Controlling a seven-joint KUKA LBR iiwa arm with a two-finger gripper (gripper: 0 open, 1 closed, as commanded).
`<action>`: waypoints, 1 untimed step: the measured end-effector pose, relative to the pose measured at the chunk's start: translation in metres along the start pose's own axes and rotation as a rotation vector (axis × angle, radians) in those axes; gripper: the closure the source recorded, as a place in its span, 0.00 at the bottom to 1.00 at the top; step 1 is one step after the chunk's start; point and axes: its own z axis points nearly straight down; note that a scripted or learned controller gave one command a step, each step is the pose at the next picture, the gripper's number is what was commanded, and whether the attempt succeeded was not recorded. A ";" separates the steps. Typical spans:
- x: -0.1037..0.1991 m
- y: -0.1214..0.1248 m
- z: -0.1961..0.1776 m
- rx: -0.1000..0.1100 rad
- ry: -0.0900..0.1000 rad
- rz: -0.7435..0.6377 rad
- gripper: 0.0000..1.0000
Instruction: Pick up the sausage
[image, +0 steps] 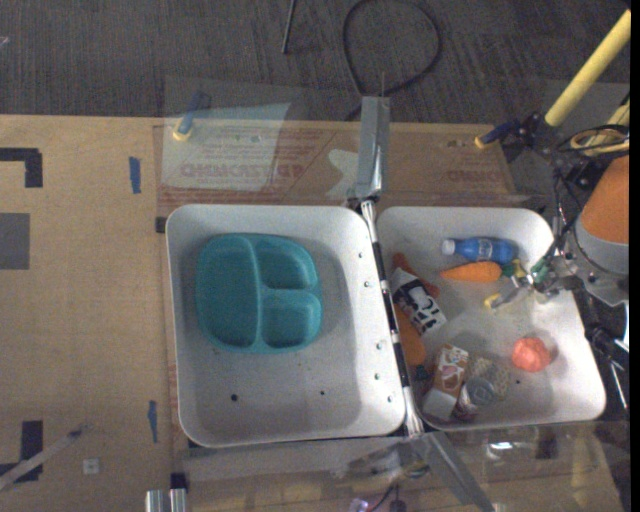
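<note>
The desk (80, 330) bears two white bins side by side. The left bin (290, 410) holds a teal divided plate (258, 292), lying in its far left part.

The sausage (409, 342) is in the right bin (570, 395). It lies lengthwise along that bin's left wall, running from far to near, and is orange-brown. A black-and-white carton (421, 304) lies across its middle, so part of it is hidden.

Near the right bin's far edge lies a blue bottle (480, 248), with a carrot (471, 272) just beside it on the near side. A red-orange round thing (533, 353) sits towards the right wall. In the near part of the bin are a small printed box (450, 368), a grey can (487, 381) and a white block (438, 404), close together.

The arm comes in from the right, over the right bin's far right corner. Its hand (533, 280) hangs just right of the carrot, well apart from the sausage. It is blurred and small, so I cannot tell whether it is apart or together; nothing can be seen in its grasp.
</note>
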 end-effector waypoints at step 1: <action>0.011 -0.069 -0.064 -0.001 -0.003 -0.282 0.00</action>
